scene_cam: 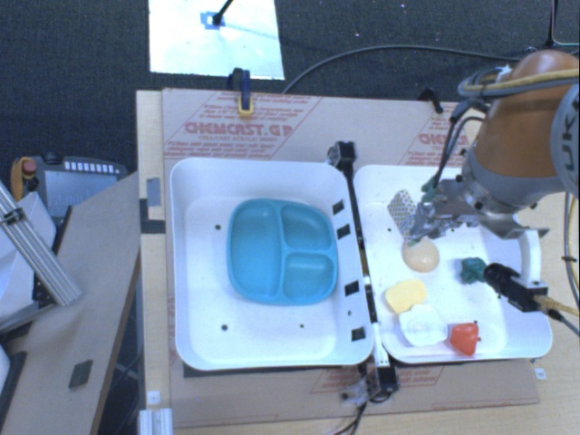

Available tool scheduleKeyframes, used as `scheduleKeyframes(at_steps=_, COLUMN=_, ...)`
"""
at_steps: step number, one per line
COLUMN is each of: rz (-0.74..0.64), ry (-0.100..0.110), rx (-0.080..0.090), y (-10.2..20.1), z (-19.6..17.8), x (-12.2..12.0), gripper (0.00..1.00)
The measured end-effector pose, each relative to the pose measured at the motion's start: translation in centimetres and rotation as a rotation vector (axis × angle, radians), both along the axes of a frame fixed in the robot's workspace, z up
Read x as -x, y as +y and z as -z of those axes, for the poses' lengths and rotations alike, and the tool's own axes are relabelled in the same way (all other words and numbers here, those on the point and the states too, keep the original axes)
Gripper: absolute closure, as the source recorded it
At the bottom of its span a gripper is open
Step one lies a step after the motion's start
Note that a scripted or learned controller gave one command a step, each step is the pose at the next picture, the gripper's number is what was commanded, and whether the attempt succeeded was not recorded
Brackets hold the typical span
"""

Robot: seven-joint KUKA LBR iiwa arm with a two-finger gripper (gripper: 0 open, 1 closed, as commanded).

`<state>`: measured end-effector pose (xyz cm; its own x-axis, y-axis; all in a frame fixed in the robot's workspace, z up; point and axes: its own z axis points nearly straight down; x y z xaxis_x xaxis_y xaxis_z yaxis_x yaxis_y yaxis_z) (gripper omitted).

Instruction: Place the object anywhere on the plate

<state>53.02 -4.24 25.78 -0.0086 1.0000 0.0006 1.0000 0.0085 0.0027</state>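
Note:
A blue divided plate (pixel 279 250) lies in the left bin (pixel 199 333). In the right bin (pixel 535 333) sit a beige rounded object (pixel 421 257), a yellow piece (pixel 405 294), a white piece (pixel 422 324), a red piece (pixel 464 337) and a small teal piece (pixel 472 268). My gripper (pixel 415 230) hangs low over the right bin, its tip right at the beige object's top edge. The wrist hides how it meets that object.
A black divider (pixel 353 243) runs between the two bins. The arm's orange band (pixel 530 107) and grey wrist cover the right bin's far right part. A black part on a white bracket (pixel 517 288) sticks out over the bin near the teal piece.

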Motion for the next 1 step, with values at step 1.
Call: scheduleKeyframes(at_steps=1, rz=0.000, ry=0.000, rx=0.000, y=4.75, z=0.09, x=-0.71, gripper=1.00)
